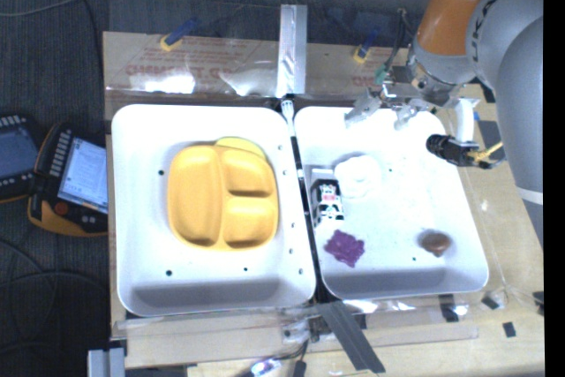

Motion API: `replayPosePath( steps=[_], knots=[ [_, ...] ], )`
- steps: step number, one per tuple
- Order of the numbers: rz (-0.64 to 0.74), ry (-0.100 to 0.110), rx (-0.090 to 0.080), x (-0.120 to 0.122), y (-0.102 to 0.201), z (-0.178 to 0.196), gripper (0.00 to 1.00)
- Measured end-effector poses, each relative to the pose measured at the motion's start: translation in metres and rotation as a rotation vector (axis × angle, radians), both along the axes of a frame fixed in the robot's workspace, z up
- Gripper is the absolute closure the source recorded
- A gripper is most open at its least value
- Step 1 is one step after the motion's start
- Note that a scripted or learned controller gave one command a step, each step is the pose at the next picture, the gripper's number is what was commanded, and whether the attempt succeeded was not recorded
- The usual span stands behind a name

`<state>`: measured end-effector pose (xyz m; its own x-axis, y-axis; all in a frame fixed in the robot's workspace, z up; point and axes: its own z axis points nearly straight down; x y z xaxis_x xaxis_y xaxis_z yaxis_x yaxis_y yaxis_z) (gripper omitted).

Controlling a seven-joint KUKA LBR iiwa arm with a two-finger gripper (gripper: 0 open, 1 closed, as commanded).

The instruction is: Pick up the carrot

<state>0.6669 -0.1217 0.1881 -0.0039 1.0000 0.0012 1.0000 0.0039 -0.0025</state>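
Honestly, I cannot tell which item in the right bin (459,190) is the carrot. My best guess is the brown lump (434,242) near its front right corner, so the end effector (381,112), spread and empty over the far rim, should centre there before descending. The worktop (132,57) stands on dark carpet (53,40).

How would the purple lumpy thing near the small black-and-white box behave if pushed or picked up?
The purple thing has a bumpy, irregular outline and lies flat, so it probably will not roll; on the smooth white bin it would likely slide. It looks small, so probably light. Its lumps may make a grip uneven.
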Motion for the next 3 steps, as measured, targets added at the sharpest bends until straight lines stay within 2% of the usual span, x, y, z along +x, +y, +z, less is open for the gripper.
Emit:
replayPosePath(
  steps=[1, 2, 3],
  knots=[
    [0.038, -0.004, -0.001, -0.066, -0.016, -0.095, 0.0],
    [0.431, -0.017, -0.007, -0.128, -0.029, -0.096, 0.0],
    [0.6, -0.013, -0.006, -0.172, -0.022, -0.095, 0.0]
  ],
)
